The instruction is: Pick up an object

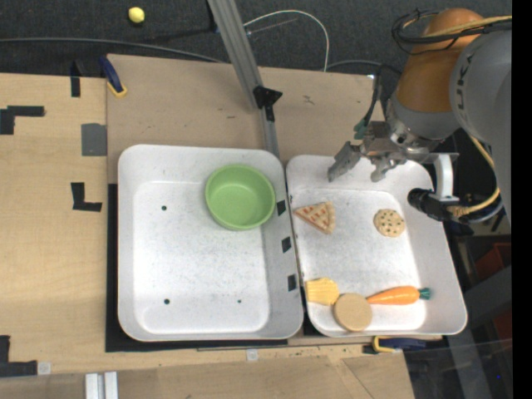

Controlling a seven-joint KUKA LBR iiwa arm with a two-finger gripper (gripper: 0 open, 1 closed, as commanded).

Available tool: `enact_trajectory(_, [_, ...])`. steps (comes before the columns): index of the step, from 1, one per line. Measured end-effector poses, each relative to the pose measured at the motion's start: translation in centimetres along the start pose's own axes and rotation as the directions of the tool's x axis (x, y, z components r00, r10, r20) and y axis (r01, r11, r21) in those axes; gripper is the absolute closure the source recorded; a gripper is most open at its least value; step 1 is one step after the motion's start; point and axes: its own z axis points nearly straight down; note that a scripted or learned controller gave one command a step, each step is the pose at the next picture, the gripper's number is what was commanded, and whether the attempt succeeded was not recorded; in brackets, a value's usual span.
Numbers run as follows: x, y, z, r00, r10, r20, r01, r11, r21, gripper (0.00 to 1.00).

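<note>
camera view: no legible writing; open claw (363, 167) above right bin (440, 260)

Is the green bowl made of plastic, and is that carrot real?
The green bowl looks like plastic: one even green colour with a smooth, slightly matte surface. The carrot is probably a toy, plastic or rubber, since its orange is uniform and its shape very tidy. I can't be sure from looks alone.

Quick tally: two white bins, the left bin (141, 248) and the right bin (432, 260). One green bowl (240, 196), one waffle wedge (316, 217), one cookie (388, 222), one carrot (394, 296), one yellow piece (322, 290), one tan disc (353, 312). One yellow ball (136, 14) too.
</note>
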Motion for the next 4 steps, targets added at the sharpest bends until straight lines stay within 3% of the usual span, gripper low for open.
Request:
enact_trajectory(1, [0.0,0.0,0.0,1.0,0.0,0.0,0.0,1.0,0.0,0.0])
enact_trajectory(3, [0.0,0.1,11.0,1.0,0.001,0.001,-0.001,1.0,0.006,0.0])
enact_trajectory(4, [0.0,0.1,12.5,1.0,0.001,0.002,-0.001,1.0,0.001,0.0])
